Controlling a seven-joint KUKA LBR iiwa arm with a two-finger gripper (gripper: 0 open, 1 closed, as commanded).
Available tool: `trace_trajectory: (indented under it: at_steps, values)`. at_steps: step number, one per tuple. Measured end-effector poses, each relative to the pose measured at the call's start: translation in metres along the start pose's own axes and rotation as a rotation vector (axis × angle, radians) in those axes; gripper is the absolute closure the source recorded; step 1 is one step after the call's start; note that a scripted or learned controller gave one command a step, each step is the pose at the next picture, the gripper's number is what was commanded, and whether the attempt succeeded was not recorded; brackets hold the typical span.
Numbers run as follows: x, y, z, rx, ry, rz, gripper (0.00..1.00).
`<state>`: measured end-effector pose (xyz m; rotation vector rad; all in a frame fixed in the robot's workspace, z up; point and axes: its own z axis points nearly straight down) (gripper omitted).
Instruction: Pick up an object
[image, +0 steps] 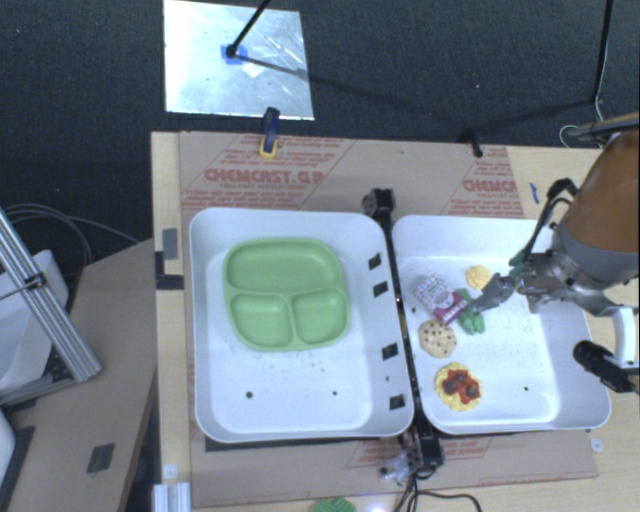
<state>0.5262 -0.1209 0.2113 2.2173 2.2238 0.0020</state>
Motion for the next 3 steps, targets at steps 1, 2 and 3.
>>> trace_trajectory:
  at_steps: [1, 2, 3]
  values:
    - [-0.004, 0.027, 0.131, -0.004, 0.000, 0.004, 0.00]
    - [-0.005, 0.029, 0.113, -0.009, 0.000, 0.002, 1.00]
    - [0.075, 0.059, 0.014, -0.011, 0.002, -0.010, 1.00]
